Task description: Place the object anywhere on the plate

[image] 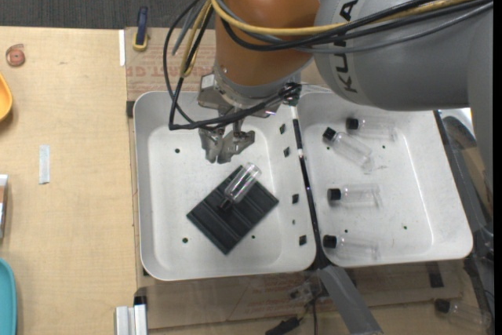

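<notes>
Clear plastic vial with a black cap [239,183]: slim cylinder, see-through body, dark cap at its lower left end. It lies on its side, tilted diagonally, its clear end pointing up and right. It rests on the upper corner of the plate, touching it, with the clear end at or just past the plate's upper edge.

Flat black square plate with a ribbed top [233,212]: matte, thin, with parallel grooves across its surface. It lies flat on the floor of the left shallow white bin [157,231], turned diamond-wise, near the bin's middle and apart from its walls.
</notes>
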`<state>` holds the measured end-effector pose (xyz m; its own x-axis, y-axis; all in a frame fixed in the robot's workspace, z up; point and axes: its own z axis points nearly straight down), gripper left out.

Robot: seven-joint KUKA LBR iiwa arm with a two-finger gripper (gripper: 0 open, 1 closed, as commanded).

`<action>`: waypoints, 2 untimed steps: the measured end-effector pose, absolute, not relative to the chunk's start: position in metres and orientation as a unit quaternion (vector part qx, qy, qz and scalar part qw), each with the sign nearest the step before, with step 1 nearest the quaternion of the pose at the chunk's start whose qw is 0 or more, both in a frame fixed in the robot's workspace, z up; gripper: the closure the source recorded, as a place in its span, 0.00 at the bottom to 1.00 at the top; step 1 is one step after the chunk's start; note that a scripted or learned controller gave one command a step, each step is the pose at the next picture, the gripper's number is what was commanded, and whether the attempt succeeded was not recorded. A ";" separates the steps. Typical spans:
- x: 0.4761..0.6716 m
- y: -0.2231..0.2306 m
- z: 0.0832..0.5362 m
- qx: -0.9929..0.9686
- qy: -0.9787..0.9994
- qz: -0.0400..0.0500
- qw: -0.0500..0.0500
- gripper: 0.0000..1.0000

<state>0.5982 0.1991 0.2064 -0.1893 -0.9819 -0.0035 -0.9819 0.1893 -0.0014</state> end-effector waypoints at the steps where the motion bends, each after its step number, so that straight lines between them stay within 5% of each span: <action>1: 0.660 0.199 0.129 -0.738 0.675 0.001 0.003 1.00; 2: 0.660 0.228 0.169 -0.763 0.647 0.000 0.003 1.00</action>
